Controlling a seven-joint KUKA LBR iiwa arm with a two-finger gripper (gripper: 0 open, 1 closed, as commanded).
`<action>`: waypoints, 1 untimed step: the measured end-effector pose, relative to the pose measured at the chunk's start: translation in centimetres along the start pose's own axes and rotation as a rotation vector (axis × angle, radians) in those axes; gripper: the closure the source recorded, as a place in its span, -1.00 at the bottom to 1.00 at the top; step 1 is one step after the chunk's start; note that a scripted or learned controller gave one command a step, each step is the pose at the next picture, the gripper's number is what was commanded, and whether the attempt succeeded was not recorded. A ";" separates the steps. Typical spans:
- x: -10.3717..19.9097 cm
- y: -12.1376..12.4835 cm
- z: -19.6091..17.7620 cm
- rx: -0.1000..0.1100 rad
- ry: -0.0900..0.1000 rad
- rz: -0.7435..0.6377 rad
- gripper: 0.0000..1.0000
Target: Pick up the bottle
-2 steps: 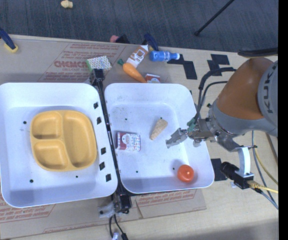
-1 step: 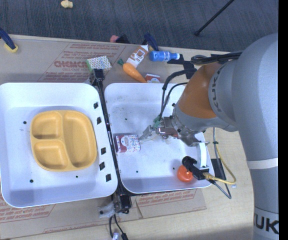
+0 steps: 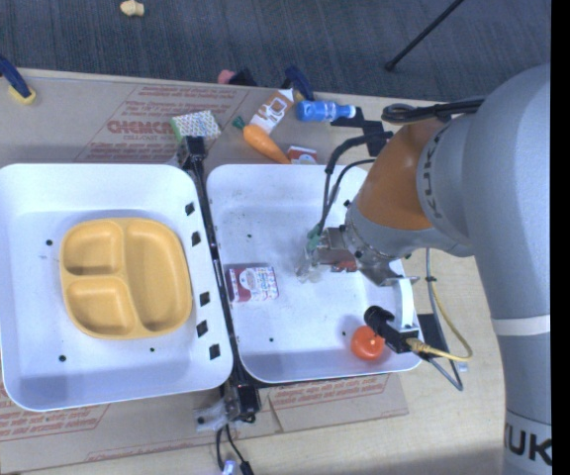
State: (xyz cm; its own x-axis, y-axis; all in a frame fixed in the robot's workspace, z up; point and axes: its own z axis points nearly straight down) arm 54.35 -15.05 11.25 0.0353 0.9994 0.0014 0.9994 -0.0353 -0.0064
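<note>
My gripper hangs low over the middle of the right bin, under the orange-banded wrist. A small pale, glassy-looking thing sits right at the gripper's tip; it is too blurred to tell what it is or whether it is held. A blue bottle lies on its side on the cardboard behind the right bin, well away from the gripper. An orange round object rests near the right bin's front right corner.
A red and white packet lies in the right bin, left of the gripper. The left bin holds a yellow divided plate. Behind the bins lie a carrot and a white-orange tube.
</note>
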 end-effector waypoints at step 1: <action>0.5 -6.1 -5.9 0.000 0.001 0.208 1.00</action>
State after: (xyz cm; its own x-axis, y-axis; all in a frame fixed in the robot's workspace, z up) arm 48.28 -14.30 17.21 0.2409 0.9706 0.0014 0.9705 -0.2409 -0.0069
